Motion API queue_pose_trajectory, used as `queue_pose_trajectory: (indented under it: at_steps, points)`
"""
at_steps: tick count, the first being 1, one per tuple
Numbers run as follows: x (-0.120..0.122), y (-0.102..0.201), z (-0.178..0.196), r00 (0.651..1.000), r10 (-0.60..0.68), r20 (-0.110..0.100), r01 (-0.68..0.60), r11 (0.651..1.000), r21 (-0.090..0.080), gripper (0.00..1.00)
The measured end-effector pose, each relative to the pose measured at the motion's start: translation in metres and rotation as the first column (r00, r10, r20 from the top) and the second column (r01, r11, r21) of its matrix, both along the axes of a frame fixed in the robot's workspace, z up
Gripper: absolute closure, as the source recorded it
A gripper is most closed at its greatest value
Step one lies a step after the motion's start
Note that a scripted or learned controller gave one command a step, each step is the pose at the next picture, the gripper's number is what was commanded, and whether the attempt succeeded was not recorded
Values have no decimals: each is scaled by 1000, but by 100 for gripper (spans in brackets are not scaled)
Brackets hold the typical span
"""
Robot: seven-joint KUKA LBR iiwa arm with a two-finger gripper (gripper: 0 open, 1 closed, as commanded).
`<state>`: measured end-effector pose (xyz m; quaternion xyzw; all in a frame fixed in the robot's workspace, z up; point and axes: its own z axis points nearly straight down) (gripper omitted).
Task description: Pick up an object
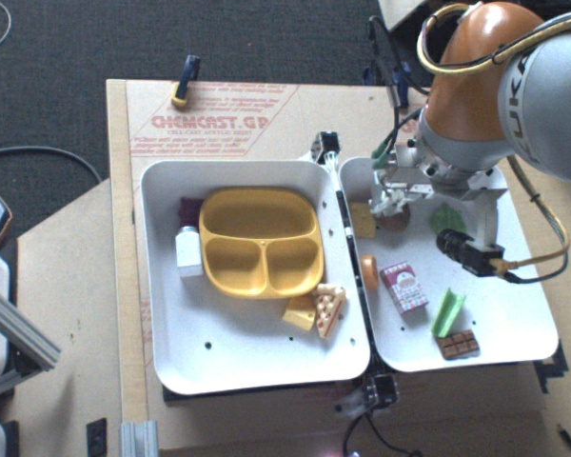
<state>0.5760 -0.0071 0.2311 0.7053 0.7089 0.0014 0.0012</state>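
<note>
My gripper (pixel 392 201) hangs low over the back left part of the right bin (pixel 514 336), under the grey and orange wrist. A small brown object (pixel 396 221) lies right under its tip; whether it is gripped is hidden. A tan block (pixel 363 219) lies just left of it. Nearer the front lie an orange piece (pixel 369 271), a red and white carton (pixel 404 288), a green stick (pixel 447 312) and a chocolate bar (pixel 457 345). A green object (pixel 446 219) peeks out from behind the arm.
The left bin (pixel 162 331) holds a yellow divided plate (pixel 262 241), a white bottle (pixel 188 251), a dark item (pixel 190 206), a pizza slice (pixel 329 309) and a cheese wedge (pixel 298 317). A black cable plug (pixel 466 251) hangs over the right bin.
</note>
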Motion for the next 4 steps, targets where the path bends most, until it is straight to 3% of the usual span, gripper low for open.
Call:
queue_pose_trajectory:
  at_steps: [1, 2, 3, 4]
  points:
    - [31, 45, 7, 1000, 1, 2, -1, 1000, 1, 100]
    - [56, 88, -15, 1000, 0, -1, 0, 1000, 0, 100]
    - [67, 88, 0, 1000, -3, 1, 3, 1000, 0, 100]
    - [64, 90, -15, 1000, -3, -8, 3, 1000, -1, 100]
